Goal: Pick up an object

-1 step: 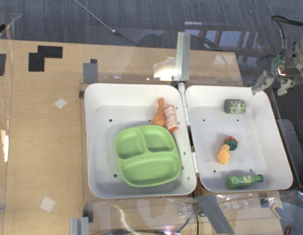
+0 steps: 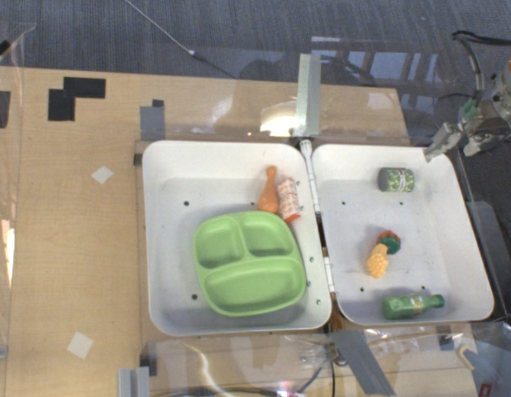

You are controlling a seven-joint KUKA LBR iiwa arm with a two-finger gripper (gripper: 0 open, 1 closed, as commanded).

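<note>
The claw [image 2: 446,141] hangs at the upper right corner of the right bin [image 2: 479,255], above its rim; how far it is open cannot be told, and nothing is seen in its hold. In that bin lie a green can [image 2: 396,180] near the top, a toy pineapple [image 2: 381,255] in the middle and a green bottle [image 2: 413,305] along the lower edge, each well apart. In the left bin [image 2: 160,246] on the wooden worktop [image 2: 65,246], a green divided tray [image 2: 250,263] lies below a toy drumstick [image 2: 268,190] and a small red-and-white bottle [image 2: 288,201], which lie just beside each other.
</note>
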